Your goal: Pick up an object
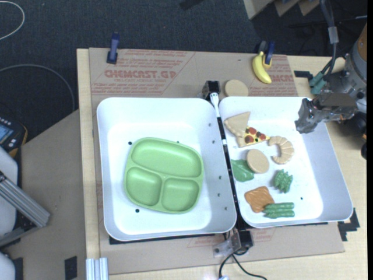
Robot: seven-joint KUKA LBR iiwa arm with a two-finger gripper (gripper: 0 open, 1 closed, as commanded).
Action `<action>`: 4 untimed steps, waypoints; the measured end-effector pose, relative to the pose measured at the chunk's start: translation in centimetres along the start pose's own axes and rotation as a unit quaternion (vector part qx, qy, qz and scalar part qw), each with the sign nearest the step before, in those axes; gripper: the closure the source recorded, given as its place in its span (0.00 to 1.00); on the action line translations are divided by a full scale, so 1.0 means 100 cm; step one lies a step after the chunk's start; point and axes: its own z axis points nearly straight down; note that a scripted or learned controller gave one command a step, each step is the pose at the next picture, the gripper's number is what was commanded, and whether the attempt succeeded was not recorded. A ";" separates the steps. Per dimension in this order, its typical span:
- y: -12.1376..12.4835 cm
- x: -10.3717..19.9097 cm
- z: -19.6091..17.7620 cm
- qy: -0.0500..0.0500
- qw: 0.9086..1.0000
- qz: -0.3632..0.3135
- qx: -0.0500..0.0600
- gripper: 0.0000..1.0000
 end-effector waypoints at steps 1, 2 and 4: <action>0.000 0.051 -0.123 0.002 1.000 -0.006 -0.013 1.00; 0.000 0.050 -0.028 0.001 1.000 -0.003 -0.001 1.00; 0.001 0.062 0.069 0.001 1.000 -0.003 -0.003 1.00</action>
